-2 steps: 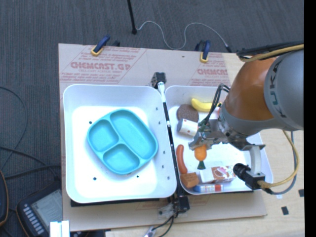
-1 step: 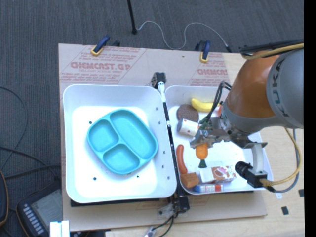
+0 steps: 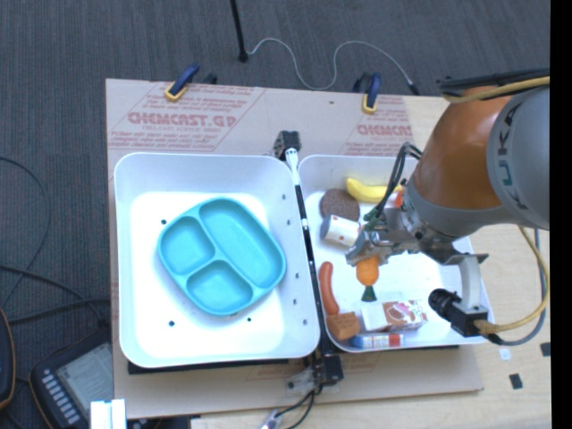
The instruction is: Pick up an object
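Observation:
My gripper (image 3: 369, 250) hangs over the middle of the right bin (image 3: 308, 181), reaching in from the right. A small orange carrot-like toy (image 3: 367, 273) with a green tip sits between its fingertips, pointing down, and the gripper is shut on it. The toy appears to be lifted a little off the bin floor. Around it in the same bin lie a yellow banana (image 3: 365, 189), a brown round piece (image 3: 339, 204), a white cylinder (image 3: 340, 231), a red sausage (image 3: 328, 288), an orange block (image 3: 345, 325), a red-and-white box (image 3: 403, 314) and a white tube (image 3: 385, 339).
The left bin (image 3: 125, 266) holds a blue divided plate (image 3: 221, 255). The arm's grey and orange body (image 3: 474, 168) covers the right bin's far right side. A black clamp (image 3: 288, 143) sits at the top of the wall between the bins.

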`<act>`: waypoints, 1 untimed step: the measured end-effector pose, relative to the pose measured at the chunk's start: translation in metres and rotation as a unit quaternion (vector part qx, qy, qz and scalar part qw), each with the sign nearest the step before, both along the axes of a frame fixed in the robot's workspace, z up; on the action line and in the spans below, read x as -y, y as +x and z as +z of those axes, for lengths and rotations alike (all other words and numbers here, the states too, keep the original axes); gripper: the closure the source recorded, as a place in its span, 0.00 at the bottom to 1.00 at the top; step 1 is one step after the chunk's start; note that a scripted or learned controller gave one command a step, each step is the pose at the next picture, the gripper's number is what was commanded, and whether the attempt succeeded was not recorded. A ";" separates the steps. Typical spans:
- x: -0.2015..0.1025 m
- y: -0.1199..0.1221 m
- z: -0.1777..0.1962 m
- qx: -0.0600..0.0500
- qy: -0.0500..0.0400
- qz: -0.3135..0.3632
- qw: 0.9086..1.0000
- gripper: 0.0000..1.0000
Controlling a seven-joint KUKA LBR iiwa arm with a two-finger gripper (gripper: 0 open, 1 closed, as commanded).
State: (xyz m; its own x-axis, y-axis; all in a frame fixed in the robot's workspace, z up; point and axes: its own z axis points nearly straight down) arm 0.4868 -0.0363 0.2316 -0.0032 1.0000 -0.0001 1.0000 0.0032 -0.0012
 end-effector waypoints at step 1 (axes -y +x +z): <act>0.000 0.001 0.010 0.000 0.000 0.000 1.000 1.00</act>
State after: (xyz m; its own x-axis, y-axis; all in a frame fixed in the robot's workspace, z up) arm 0.4875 -0.0364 0.2412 -0.0038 1.0000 -0.0007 1.0000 0.0038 -0.0006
